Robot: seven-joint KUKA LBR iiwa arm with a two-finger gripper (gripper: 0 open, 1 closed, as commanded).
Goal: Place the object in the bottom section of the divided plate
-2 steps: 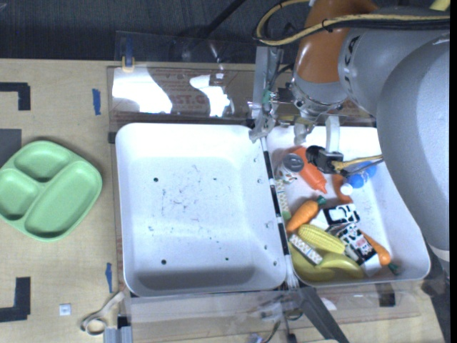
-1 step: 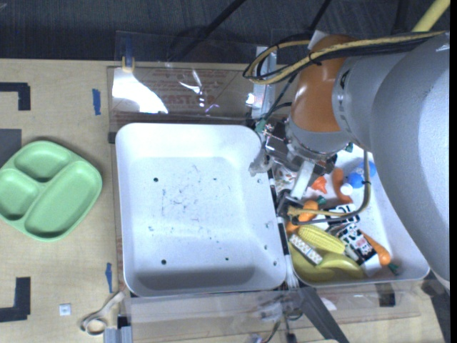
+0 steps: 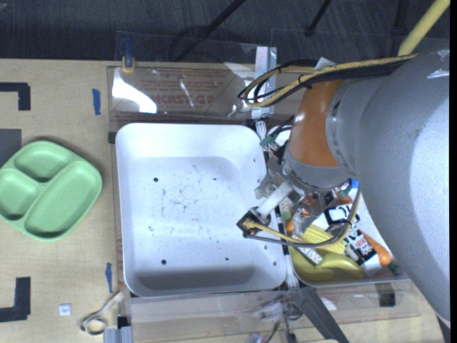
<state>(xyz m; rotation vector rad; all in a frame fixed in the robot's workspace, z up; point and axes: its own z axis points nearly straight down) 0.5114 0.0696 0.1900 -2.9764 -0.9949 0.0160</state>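
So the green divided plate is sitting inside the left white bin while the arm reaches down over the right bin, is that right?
Not quite. The camera view shows the green divided plate lying on the wooden bench, outside and to the left of the left white bin. The rest holds: the arm reaches down over the right bin, where the clutter lies.

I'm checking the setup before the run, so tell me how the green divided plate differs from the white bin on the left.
The green divided plate is small, rounded and split into three sections; the left white bin is larger, squarish and one open well. The plate lies on the wooden bench outside the bin. The bin's floor carries dark scuffs and specks; the plate looks clean. Both are shallow.
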